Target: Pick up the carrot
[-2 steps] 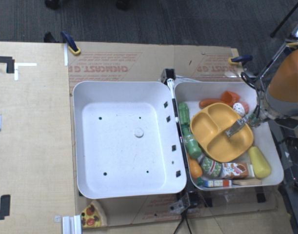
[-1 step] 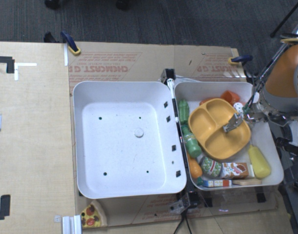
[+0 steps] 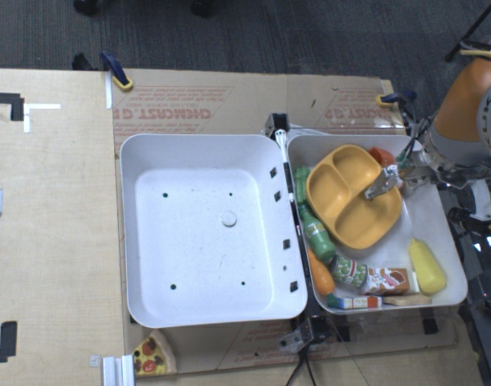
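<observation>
Here, pincer [image 3: 383, 185] on yellow plate [image 3: 349, 185].

A robotics lab: clamped cardboard [image 3: 229, 103] over a plywood bench [image 3: 48, 215], grey carpet [image 3: 253, 22], chair castors [image 3: 86, 2].

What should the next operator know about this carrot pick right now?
Pincer: over the yellow divided plastic plate in the right white bin, carrying nothing that I can see; finger state unclear.
Orange carrot: lying at that bin's left wall, near the front, beside a green bottle and well away from the pincer.
Done: nothing yet; carrot untouched.
Left: move to the carrot, grasp it, lift it.
</observation>
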